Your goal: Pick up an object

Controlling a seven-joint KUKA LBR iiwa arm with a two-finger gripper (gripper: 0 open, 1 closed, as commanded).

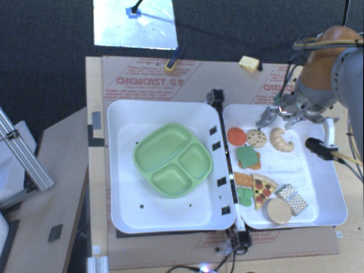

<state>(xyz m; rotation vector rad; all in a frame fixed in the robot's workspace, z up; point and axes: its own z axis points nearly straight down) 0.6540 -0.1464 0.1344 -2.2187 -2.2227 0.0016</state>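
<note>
Scanning from the left, we see a green divided plate (173, 167) in the left bin (122, 169), then toy foods lying in the right bin (324, 181), among them a croissant (281, 139). Above it hovers the end effector (280, 118), fingers seemingly spread and holding nothing; picking remains undone.

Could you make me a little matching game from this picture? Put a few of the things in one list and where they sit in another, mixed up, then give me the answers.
Things:
1. green divided plate
2. croissant
3. pizza slice
4. gripper

Places:
A. hanging over the far end of the right bin
B. lying in the left bin
C. in the right bin's near half, beside a round tan disc
D. in the right bin, to the right of the chocolate-chip cookie

Pairs: 1-B, 2-D, 3-C, 4-A
</note>
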